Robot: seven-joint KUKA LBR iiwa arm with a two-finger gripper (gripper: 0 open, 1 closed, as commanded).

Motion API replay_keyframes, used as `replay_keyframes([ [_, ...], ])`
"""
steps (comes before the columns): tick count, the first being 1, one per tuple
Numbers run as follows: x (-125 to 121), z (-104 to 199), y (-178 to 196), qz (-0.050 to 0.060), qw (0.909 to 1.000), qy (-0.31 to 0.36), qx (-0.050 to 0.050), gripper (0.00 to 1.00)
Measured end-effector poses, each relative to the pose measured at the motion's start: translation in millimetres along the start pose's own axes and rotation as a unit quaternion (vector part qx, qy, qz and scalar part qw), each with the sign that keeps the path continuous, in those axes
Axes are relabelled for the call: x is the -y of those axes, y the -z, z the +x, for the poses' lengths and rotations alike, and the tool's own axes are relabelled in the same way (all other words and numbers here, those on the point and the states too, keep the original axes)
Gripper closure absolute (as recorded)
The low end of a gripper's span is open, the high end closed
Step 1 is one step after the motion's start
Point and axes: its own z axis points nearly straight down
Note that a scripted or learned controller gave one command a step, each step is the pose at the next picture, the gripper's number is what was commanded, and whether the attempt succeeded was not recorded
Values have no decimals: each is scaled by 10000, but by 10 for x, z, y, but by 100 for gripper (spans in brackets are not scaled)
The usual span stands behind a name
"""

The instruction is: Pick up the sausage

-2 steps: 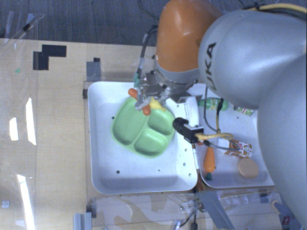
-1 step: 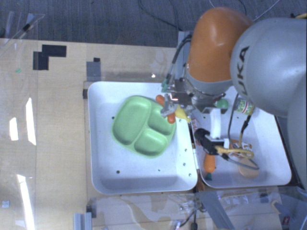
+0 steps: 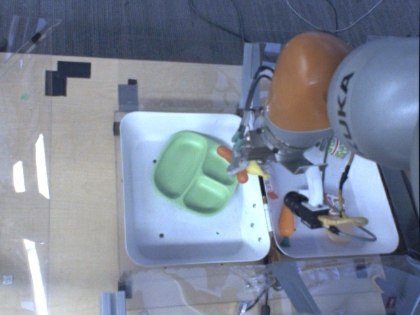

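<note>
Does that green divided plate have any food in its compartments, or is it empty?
Empty, as far as the view shows: the green plate shows bare compartments. Small orange pieces sit at its right rim, by the gripper, not inside.

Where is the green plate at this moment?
The green plate lies in the left bin, toward its upper right part, with the gripper and a small orange piece at its right edge.
</note>
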Motion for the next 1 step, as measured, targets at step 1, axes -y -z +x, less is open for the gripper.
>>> replay_keyframes([
  [1, -359, 366, -107, -8, 9984, 559, -1, 100],
])
